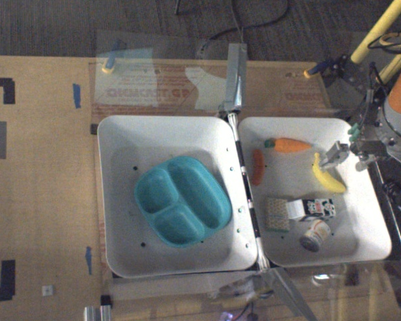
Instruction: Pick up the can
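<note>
The can (pixel 315 235) is small and beige with a grey end. It lies on its side near the front of the right bin (pixel 361 246). My gripper (pixel 348 158) hangs over the bin's right rear part, just right of the banana (pixel 327 176). Its fingers are open with nothing between them. It stands well behind the can, apart from it.
In the right bin also lie a carrot (pixel 291 145), a small red-orange piece (pixel 257 166), a patterned packet (pixel 277 214) and a black-and-white carton (pixel 313 209) just behind the can. A teal divided plate (pixel 182 200) fills the middle of the left bin (pixel 120 146).
</note>
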Motion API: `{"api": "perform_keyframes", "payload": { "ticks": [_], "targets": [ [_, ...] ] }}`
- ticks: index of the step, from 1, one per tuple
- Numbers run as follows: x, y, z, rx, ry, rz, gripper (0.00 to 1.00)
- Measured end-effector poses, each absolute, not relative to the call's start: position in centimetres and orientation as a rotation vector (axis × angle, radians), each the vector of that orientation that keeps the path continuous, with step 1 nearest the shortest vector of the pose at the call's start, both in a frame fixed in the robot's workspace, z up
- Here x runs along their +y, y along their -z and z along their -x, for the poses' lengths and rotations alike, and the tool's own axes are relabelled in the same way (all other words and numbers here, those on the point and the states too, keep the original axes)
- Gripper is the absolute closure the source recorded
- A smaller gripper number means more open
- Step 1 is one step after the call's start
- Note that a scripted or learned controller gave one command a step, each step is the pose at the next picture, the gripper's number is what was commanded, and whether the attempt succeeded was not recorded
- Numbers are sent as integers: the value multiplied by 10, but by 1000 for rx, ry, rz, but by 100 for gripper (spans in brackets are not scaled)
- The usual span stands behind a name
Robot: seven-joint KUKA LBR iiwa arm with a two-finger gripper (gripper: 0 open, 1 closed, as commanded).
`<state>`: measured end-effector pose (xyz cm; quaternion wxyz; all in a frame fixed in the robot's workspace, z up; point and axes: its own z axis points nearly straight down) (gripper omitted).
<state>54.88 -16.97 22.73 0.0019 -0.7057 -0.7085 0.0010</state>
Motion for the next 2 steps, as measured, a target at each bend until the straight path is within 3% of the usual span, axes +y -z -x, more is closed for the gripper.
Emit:
{"api": "perform_keyframes", "payload": {
  "ticks": [1,2],
  "targets": [
    [-174,-93,-515,-2067,-2,2363,0],
    [-193,-89,-511,-2201,-2,2237,0]
  ]
}}
